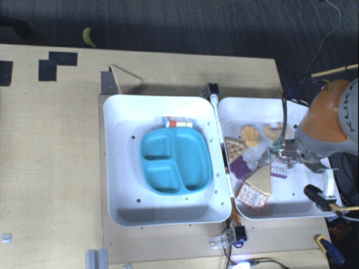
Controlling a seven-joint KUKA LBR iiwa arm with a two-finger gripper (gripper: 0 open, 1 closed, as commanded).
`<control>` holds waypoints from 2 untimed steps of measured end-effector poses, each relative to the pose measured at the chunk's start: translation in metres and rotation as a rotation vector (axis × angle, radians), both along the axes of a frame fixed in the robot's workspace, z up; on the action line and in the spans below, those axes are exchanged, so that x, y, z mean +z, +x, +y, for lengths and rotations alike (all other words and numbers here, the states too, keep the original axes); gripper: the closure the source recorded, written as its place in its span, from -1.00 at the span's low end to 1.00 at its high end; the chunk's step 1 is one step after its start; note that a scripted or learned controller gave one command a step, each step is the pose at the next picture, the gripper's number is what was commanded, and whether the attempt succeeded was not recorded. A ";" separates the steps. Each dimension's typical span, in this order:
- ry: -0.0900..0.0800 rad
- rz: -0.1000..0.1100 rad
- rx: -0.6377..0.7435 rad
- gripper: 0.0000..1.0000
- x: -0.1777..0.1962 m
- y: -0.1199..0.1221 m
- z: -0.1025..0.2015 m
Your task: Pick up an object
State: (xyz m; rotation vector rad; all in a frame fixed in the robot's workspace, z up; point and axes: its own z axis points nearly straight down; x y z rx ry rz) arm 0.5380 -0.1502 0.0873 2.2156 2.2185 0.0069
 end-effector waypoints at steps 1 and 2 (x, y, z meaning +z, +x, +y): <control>-0.003 -0.006 0.001 1.00 0.011 0.002 0.000; 0.002 0.003 0.004 1.00 0.115 -0.042 0.068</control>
